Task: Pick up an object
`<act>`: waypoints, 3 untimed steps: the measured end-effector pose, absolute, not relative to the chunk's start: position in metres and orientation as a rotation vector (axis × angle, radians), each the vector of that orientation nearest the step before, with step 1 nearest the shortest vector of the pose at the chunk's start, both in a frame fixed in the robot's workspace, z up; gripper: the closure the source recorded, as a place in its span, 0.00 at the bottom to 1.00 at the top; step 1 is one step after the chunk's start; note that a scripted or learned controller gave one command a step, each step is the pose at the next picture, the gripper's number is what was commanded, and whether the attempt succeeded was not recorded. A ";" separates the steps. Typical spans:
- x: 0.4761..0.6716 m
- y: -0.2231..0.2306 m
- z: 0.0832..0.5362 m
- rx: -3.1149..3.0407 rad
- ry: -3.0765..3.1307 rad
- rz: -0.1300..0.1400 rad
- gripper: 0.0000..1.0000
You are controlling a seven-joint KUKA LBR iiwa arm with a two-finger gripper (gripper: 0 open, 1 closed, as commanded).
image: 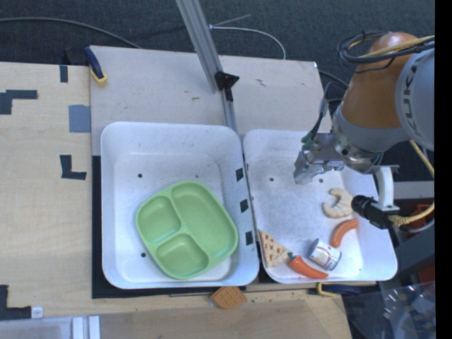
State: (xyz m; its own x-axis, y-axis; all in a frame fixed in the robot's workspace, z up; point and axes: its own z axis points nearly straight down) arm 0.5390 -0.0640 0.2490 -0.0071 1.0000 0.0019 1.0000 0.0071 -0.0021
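Observation:
My gripper [305, 171] hangs over the middle of the right bin [282, 200], above bare bin floor, with nothing seen between its fingers. To its right lies a tan croissant-shaped toy [337, 203], and below that an orange sausage [344, 232]. Along the bin's front edge are a small can [324, 254], an orange carrot [307, 266] and a waffle-patterned wedge [272, 248]. The left bin [120, 161] holds a green divided plate [186, 228].
A grey metal pole [205, 44] slants across the back of the bench. A round cookie-like piece [226, 297] lies outside the bins at the front. A black-tipped part [367, 209] juts from the arm near the croissant.

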 end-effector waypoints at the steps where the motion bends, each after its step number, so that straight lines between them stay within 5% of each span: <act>1: 0.540 -0.015 0.235 -2.213 -2.225 0.002 1.00; 3: 0.538 0.077 0.228 -2.212 -2.226 0.003 1.00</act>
